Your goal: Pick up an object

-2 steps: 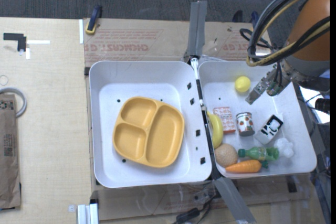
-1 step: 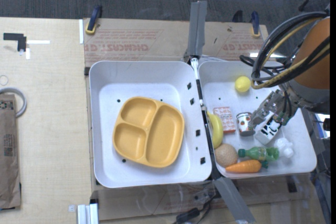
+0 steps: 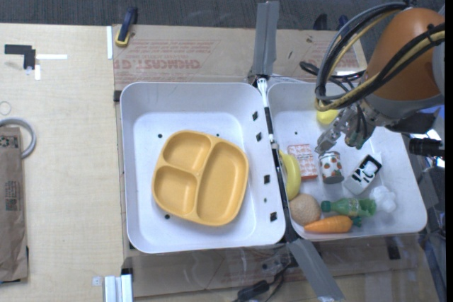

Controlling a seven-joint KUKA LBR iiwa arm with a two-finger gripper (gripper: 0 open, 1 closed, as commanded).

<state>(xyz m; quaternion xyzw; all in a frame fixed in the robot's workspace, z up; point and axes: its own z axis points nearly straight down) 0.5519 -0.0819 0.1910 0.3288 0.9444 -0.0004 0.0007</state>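
The claw [image 3: 333,140] is hovering over the right bin [image 3: 403,223], apparently approaching a small jar [image 3: 330,167]; whether it is open, I cannot tell. Next, descending squarely.

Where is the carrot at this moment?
The carrot lies in the right bin, at its near edge, just below the green bottle and right of the round brown ball.

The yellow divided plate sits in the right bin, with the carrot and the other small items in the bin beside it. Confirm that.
Wrong bin. The camera view shows the yellow divided plate in the left bin; the carrot and the other small items lie in the right bin beside it.
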